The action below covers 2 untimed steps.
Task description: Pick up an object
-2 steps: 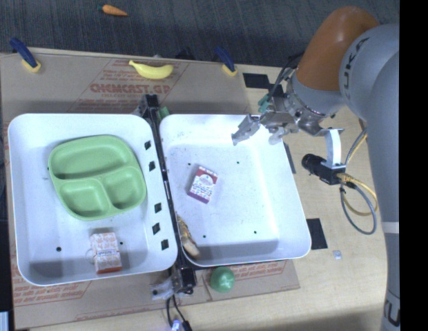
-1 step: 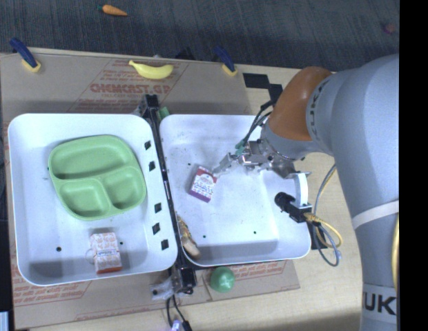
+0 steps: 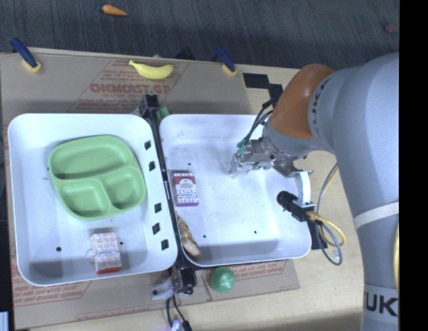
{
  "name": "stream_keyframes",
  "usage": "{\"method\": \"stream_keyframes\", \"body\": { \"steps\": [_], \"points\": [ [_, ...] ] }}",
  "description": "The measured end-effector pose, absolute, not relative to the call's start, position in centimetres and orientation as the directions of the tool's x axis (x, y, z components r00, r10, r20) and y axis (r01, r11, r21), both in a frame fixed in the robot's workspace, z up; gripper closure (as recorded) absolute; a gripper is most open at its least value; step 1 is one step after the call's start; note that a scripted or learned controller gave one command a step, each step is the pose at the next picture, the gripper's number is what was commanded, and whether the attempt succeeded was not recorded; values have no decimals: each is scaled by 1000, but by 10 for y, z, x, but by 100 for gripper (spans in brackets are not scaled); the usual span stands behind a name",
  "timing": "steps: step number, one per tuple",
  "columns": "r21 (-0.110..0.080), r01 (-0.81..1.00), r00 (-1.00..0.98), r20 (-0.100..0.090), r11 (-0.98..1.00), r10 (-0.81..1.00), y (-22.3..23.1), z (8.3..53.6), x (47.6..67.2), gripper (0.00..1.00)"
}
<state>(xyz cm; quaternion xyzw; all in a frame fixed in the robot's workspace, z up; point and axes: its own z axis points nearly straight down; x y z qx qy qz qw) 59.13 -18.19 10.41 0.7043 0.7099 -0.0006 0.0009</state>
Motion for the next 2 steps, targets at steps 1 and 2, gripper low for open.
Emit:
{"method": "stream_keyframes", "body": {
  "steps": [1,2],
  "points": [
    [1,1000,-3,-1,3,1000,-196,249,559,100],
    [-2,1000,-6,0,6,1000,-210,227,622,100]
  ]
}}
